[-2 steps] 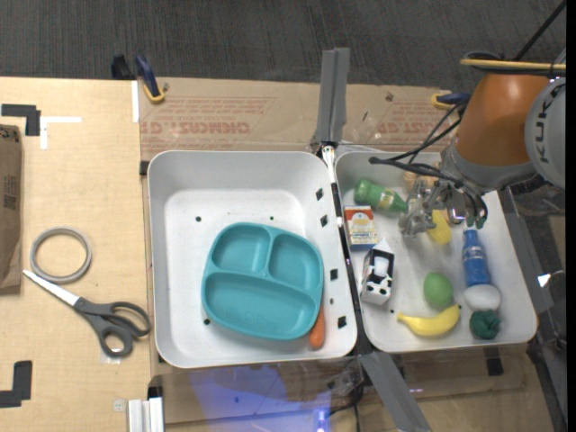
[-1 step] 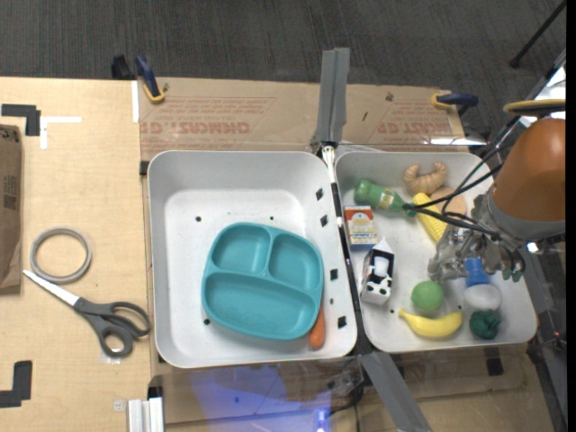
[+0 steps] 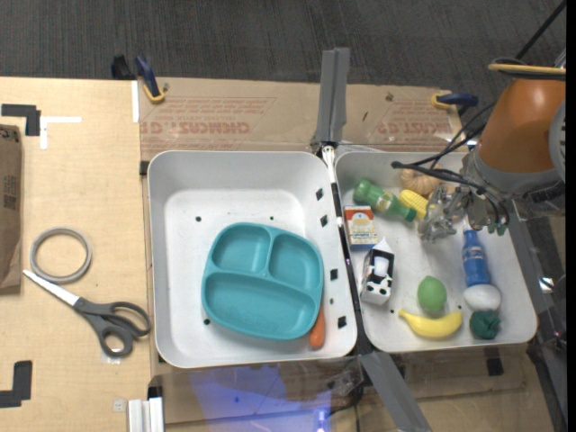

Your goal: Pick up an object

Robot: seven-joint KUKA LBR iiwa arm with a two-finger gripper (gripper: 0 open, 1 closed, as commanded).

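Observation:
My gripper hangs low over the upper middle of the right bin, under the grey wrist and orange band. It is just right of a green bottle with a yellow piece and a tan object. A blue bottle lies just below and right of it. Further down sit a white egg, a dark green item, a banana, a green fruit, a cow-patterned toy and a small red-and-white carton.
The left bin holds a teal divided plate and an orange carrot at its lower right. On the bench to the left lie scissors, a tape roll and a brown bag.

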